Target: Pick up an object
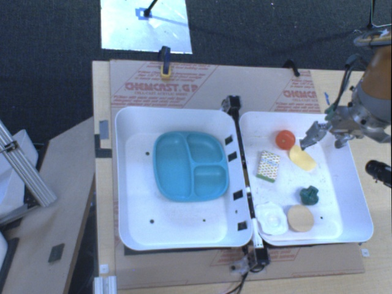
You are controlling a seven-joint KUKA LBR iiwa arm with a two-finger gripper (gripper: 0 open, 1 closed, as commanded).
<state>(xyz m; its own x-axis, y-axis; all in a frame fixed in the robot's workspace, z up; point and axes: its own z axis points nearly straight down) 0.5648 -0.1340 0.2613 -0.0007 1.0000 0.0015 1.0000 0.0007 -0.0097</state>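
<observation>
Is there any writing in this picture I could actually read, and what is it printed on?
"CHEMCAST GP", red print on the brown sheet under the bins, left of the yellow clamp.
"CHEMCAST", again in red at that sheet's upper right; its end is too blurred to read.
The patterned green and white packet in the right bin: print too small to read.

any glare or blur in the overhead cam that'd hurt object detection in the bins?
Camera view: the shiny panel at the top glares bright; both white bins are nearly blown out, so the white cup barely separates from its bin floor; the gripper and wrist look soft; the blue tray and the orange ball read clearly.
</observation>
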